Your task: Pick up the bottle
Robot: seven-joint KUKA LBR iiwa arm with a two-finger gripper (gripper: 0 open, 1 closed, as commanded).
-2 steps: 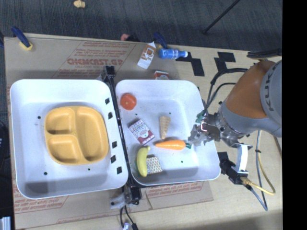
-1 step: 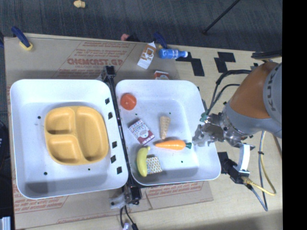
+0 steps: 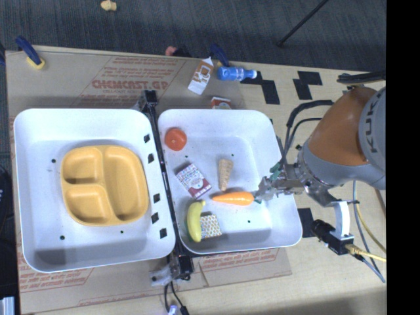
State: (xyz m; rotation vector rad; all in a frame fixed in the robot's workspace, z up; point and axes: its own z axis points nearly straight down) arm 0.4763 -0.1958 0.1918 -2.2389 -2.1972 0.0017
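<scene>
The bench [image 3: 315,268] fills most of the frame and carries two white bins side by side. The left bin [image 3: 39,176] holds a yellow divided tray [image 3: 105,184]. The right bin [image 3: 262,225] holds a carrot [image 3: 232,199], a banana [image 3: 195,221], a small red box [image 3: 193,179], a red ball [image 3: 175,138], a cone [image 3: 225,172] and a small patterned packet [image 3: 210,226]. The arm [image 3: 341,143] reaches in from the right edge, its orange band at the middle right.

The fingers [image 3: 268,188] sit low at the right side of the right bin, just beside the carrot's tip, possibly touching it. Whether they are open or closed cannot be told; nothing is clearly seen between them.

The bottle [image 3: 231,74], blue with a pale cap end, lies on the bench outside both bins, in the upper middle of the frame beyond the right bin's far rim. Its long axis runs roughly left to right. From the fingers it lies up and slightly left, well apart, so the coming move would probably have to lift clear of the bin and cross that far rim.
</scene>
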